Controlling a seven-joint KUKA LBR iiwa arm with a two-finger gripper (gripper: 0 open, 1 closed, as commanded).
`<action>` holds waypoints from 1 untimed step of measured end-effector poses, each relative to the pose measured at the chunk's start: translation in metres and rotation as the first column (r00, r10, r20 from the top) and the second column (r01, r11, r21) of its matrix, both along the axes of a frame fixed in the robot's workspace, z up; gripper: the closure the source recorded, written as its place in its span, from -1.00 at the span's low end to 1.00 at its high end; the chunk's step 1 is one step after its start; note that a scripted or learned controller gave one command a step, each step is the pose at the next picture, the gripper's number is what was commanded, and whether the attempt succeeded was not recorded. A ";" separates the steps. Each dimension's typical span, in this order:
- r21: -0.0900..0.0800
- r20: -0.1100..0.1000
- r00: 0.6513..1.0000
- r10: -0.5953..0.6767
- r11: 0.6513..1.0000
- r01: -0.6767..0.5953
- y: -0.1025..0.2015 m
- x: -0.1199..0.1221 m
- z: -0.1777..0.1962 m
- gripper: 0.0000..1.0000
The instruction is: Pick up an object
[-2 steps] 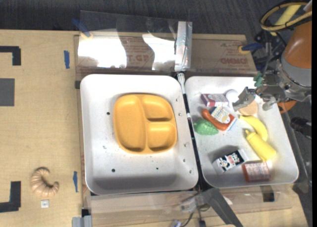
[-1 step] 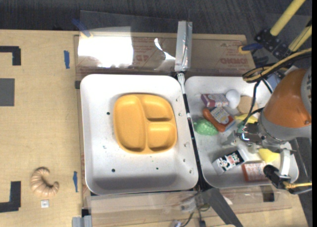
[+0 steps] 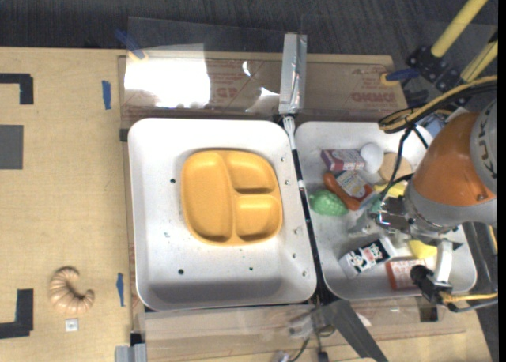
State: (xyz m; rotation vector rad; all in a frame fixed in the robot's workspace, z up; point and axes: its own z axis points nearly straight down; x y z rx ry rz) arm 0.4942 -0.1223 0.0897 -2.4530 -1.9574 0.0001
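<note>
Camera view: the gripper (image 3: 389, 218) hangs low in the right bin (image 3: 466, 277); whether it is apart or together cannot be told. A carton (image 3: 365, 258) lies near the front edge, judged light, stiff, best taken across its narrow sides.

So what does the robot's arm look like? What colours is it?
The arm is round and chunky, with a big shiny orange band on top and smooth grey metal below it. Black cables and a yellow one loop around it. At its tip, over the right bin, sits a small dark and silvery gripper.
</note>
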 end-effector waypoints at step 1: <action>-0.002 0.004 0.989 0.146 0.989 -0.146 0.030 0.019 0.022 -1.00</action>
